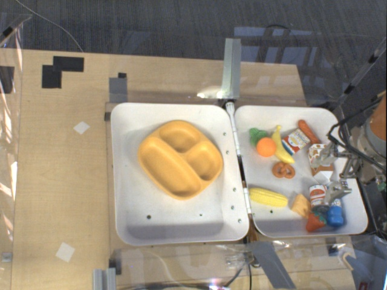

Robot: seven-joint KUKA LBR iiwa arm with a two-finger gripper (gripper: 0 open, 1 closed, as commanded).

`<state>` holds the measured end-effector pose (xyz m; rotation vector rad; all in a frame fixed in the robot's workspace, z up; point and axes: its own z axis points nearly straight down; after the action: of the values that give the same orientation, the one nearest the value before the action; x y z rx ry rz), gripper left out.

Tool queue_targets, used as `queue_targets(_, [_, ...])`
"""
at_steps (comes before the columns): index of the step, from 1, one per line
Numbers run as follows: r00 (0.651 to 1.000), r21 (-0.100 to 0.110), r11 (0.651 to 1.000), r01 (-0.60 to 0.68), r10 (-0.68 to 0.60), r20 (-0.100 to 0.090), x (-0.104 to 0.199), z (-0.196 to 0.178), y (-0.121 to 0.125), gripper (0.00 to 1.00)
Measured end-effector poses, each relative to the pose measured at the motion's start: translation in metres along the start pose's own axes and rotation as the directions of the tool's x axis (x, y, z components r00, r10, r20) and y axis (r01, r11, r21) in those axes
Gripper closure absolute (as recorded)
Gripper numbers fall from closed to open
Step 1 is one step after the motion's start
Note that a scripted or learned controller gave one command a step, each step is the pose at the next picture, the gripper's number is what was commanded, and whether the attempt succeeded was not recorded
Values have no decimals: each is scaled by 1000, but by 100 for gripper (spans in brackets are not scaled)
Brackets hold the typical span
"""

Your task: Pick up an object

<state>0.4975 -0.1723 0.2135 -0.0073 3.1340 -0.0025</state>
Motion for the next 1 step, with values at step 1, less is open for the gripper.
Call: queue_targets(1, [1000, 2, 1000, 5, -5, 9, -3, -13, 1, 100])
